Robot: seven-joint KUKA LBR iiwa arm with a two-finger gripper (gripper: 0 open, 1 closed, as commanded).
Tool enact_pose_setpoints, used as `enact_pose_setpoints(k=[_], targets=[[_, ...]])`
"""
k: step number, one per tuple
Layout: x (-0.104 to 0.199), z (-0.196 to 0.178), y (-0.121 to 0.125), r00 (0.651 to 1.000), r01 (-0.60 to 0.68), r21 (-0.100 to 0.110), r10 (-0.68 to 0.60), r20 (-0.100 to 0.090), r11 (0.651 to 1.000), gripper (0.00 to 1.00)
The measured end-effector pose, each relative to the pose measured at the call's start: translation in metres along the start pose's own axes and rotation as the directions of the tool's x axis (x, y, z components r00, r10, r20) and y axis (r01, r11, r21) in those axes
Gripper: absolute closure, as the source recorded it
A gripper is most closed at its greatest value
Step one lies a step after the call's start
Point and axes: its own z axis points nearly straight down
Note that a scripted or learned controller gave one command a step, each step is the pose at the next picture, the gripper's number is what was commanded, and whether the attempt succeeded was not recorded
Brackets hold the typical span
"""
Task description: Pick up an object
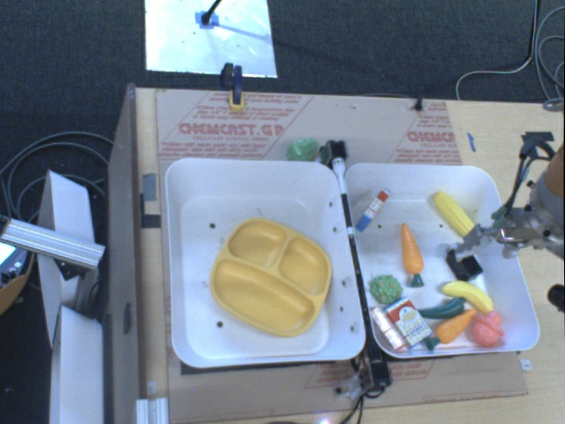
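Camera view: the end effector (481,237) hangs over the right bin (415,179), close to the toy food.
The toys to pick from all lie in that bin: a corn cob (453,214) and a banana (468,296) are nearest the end effector, with a carrot (411,250) and a broccoli (385,288) further in. It seems to be there because that is where the toys are. I cannot tell if it is open or closed, and I see no toy held in it. The left bin (194,219) holds a yellow plate (269,276), so there is less to grab there. Both bins sit side by side on the counter (265,122).
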Motion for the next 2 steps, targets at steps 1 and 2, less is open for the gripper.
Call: enact_pose_setpoints(k=[1, 2], targets=[[0.05, 0.087, 0.075, 1.0, 0.008, -0.002, -0.008, -0.001, 1.0, 0.0], [0.08, 0.119, 0.046, 1.0, 0.003, 0.003, -0.003, -0.002, 1.0, 0.0]])
